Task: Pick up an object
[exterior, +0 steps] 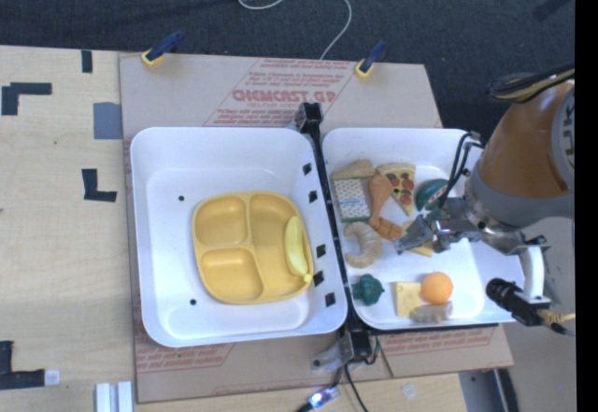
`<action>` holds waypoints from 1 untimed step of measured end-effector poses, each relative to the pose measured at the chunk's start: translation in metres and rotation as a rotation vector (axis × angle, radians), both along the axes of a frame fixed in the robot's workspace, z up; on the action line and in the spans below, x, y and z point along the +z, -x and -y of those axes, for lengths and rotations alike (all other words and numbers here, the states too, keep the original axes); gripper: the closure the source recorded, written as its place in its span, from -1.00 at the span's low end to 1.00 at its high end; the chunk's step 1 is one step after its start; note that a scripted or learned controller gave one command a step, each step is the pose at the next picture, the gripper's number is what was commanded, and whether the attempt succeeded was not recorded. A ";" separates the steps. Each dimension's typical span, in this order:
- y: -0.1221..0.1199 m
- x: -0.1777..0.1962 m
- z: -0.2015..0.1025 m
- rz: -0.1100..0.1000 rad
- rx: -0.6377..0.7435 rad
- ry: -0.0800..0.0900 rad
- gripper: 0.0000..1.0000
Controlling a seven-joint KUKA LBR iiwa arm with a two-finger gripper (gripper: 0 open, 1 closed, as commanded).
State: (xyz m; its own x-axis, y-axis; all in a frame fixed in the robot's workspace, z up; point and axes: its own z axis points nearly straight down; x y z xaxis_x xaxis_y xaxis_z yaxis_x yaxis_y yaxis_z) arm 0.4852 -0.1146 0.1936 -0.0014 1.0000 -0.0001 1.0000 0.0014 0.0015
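Observation:
The right bin [392, 133] holds several toy foods. A pizza slice [401, 182], an orange wedge [380, 192] and a small patterned box [352, 201] lie at its back left. A beige lump [363, 245] lies lower down, beside a small brown piece [387, 229]. My gripper [413, 240] hangs low over the bin's middle, just right of that brown piece and the beige lump. A teal object [431, 191] is partly hidden behind the wrist. Near the front lie a green piece [367, 289], a yellow cheese block [405, 297], an orange ball [435, 287] and a tan lump [430, 313].
The left bin [224, 133] holds a yellow divided tray [234, 247] with a pale yellow banana-like piece [296, 247] on its right edge. A black clip [308, 116] joins the bins at the back. The arm's orange band [528, 153] looms over the right bin's right side.

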 end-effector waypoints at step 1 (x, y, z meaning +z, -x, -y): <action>0.000 0.032 -0.001 -0.001 0.000 0.000 1.00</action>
State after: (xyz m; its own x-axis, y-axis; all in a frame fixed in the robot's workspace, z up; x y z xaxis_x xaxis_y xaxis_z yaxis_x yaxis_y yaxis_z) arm 0.4856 -0.1140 0.2257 -0.0017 1.0000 -0.0002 1.0000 0.0017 0.0009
